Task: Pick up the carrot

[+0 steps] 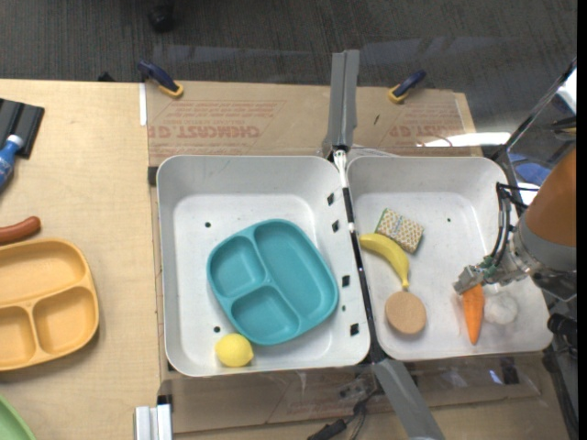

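The gripper (481,278) sits right at the top end of the carrot (471,314); whether it is parted or clamped cannot be told. The carrot lies in the right bin (440,177), beside a tan disc (405,313) and banana (390,255).

A robotics lab, set up for testing — two white bins (171,246) sit side by side on cardboard (275,122) held by spring clamps (161,79) to a wooden bench (73,154). Toy food and plastic trays (271,280) serve as props, and far off grey office carpet (275,16) shows chair castors (163,16).
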